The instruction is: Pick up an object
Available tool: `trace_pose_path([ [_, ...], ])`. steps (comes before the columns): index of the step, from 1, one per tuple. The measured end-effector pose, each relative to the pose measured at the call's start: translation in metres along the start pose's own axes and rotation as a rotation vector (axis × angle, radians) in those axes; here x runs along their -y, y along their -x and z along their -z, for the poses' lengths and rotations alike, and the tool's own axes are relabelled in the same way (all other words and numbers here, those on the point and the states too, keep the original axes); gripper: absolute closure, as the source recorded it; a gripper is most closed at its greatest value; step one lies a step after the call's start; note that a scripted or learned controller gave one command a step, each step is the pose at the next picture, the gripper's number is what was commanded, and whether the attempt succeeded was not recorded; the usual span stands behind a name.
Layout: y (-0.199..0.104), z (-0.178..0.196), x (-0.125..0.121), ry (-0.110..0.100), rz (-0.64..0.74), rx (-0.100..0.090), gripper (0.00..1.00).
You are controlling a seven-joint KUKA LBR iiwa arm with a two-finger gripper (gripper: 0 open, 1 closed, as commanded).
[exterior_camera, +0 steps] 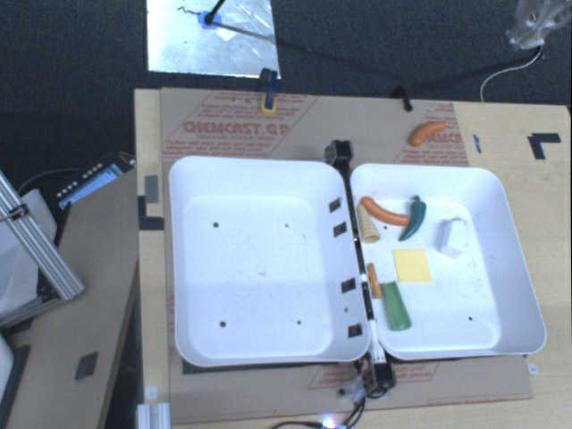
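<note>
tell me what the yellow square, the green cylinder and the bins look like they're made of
Yellow square: flat and matte with soft edges, probably foam or sponge, possibly toy cheese.
Green cylinder: smooth, evenly coloured, likely moulded plastic toy food.
Right bin and left bin: thin white plastic with rounded, formed rims and a slight sheen.

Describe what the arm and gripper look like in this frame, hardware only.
Little of it is in frame. At the top right corner sits a pale grey, glossy, blurred shape, apparently the gripper end of the arm. Its outline is lumpy, with no markings legible. A thin white cable curls down from it to the bench edge. The fingers can't be made out.
</note>
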State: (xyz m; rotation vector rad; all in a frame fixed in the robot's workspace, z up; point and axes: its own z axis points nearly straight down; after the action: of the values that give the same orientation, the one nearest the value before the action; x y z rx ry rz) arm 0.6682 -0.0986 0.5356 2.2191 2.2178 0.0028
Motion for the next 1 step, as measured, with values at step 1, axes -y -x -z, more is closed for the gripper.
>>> trace_pose_path([
  [1, -0.0027, 0.0000, -0.0001, -0.001, 0.003, 0.000, 1.00],
])
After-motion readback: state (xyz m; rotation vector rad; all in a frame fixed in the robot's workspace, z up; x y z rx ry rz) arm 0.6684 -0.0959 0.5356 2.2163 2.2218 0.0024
